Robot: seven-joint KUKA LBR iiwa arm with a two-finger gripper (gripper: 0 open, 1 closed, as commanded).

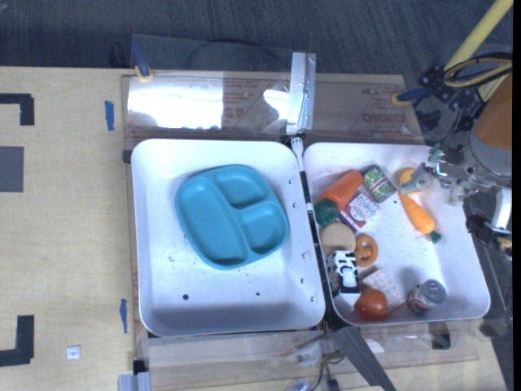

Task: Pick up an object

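Observation:
The right white bin [464,255] holds several small items. Among them are an orange carrot [419,214], an orange block [342,187], a green packet [378,183], a red tomato [372,303] and a small tin can [426,294]. My gripper [437,171] hangs over the bin's upper right corner, just above and to the right of the carrot's top end. A small yellow piece [405,176] lies just left of the gripper. I see nothing held in it.
The left white bin [155,218] carries a blue divided plate [232,214]. Also in the right bin are a beige round piece [336,236], an orange ring [366,251] and a black-and-white item [346,269]. Cables and a yellow pole [480,31] stand behind the arm.

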